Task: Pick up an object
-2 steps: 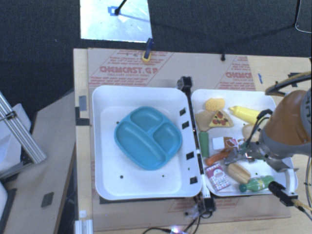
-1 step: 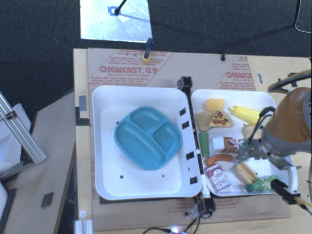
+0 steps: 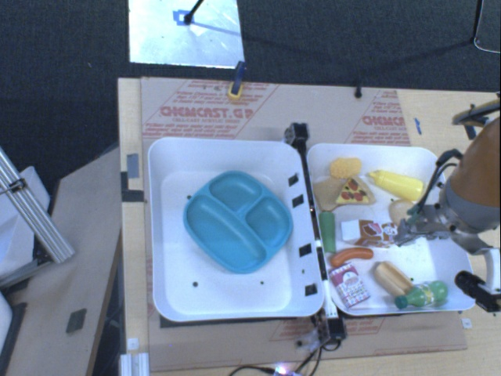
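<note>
So the arm (image 3: 477, 182) is reaching in from the right and its gripper (image 3: 407, 232) is hanging low over the middle of the right bin (image 3: 438, 157), right where the toy food is piled. It's pointing down toward a small brown-and-white packet (image 3: 374, 231) and sitting just beside a pale round piece (image 3: 401, 209) that's mostly tucked under the wrist. I honestly cannot tell whether the claw is open, closed or gripping anything, since it's just a dark blur from this angle. Nothing is visibly sitting between the tips. Around it the right bin is holding a yellow squeeze bottle (image 3: 397, 183) lying on its side at the far end, an orange-yellow lump (image 3: 345, 167) further left of that, and a pizza slice (image 3: 349, 192) just near of the lump. Along the left wall a green stick-shaped thing (image 3: 326, 231) is lying, with a red sausage (image 3: 352, 255) just beside it, and a red carton (image 3: 351, 283) is sitting at the near edge. A hot dog bun (image 3: 391, 277) and a green bottle (image 3: 421, 294) are touching each other in the near right corner. Over in the left bin (image 3: 168, 288) a blue divided plate (image 3: 237, 220) is sitting by itself in the middle, well apart from the gripper.
</note>
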Motion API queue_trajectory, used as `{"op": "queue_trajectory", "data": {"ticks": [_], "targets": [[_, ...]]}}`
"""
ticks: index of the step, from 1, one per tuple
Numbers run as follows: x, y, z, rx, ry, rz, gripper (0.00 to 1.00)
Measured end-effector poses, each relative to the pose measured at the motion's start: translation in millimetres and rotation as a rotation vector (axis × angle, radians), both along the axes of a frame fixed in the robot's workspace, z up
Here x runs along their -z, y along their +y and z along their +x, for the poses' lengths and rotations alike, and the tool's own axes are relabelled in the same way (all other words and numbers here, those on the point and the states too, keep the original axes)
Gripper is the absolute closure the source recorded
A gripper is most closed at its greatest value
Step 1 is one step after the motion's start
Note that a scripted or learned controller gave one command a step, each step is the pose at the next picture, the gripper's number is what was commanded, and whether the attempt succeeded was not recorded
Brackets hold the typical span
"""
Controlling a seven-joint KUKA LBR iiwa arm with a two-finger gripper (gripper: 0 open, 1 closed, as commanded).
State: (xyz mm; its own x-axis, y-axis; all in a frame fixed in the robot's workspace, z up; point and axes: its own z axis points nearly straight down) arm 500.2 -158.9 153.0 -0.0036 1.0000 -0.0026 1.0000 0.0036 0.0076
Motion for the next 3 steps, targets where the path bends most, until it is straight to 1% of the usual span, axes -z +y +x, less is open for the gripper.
{"op": "queue_trajectory", "data": {"ticks": [1,2,3], "targets": [[-63,4,0,-0.001,-0.001,0.0,1.0],[-72,4,1,-0.001,0.003,0.001,1.0],[-79,39,53,-0.006,0.002,0.003,1.0]]}}
